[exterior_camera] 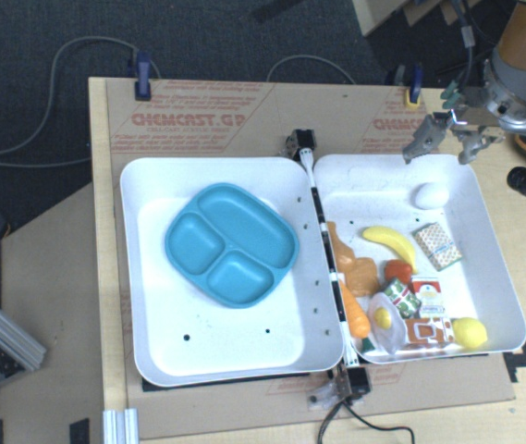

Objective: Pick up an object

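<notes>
Down front in your right bin [484,213], lemon [469,332], cartons and banana [390,242] crowd together, blue plate [231,244] fills the left bin [142,248], claw [447,140] spread wide, grasping nothing, above the far rim.

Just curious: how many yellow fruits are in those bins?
2: a banana mid right bin, a lemon in its near right corner. The pile could hide more.

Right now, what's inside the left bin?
The left bin holds one blue divided plate lying flat, its three compartments bare. Whatever lies beneath the plate is covered.
</notes>
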Motion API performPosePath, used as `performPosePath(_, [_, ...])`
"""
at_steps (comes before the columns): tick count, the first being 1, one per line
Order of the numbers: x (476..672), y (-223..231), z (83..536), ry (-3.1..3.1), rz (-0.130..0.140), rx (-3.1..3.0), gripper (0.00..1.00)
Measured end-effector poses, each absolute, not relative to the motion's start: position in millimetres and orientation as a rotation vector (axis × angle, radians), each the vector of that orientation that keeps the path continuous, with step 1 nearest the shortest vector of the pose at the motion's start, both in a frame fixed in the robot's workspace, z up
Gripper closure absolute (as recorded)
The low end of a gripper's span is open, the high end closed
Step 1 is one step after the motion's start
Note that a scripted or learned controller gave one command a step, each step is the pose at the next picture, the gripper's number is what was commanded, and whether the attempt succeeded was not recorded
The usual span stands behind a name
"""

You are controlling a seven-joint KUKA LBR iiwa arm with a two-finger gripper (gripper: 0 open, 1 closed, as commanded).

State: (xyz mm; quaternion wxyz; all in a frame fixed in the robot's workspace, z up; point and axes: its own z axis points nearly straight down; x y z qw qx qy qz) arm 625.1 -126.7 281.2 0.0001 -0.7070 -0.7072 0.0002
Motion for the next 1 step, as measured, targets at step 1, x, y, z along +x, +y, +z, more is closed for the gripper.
performPosePath(1, [587.4, -115.4, 113.6, -2.21, 0.015, -2.211, 0.0])
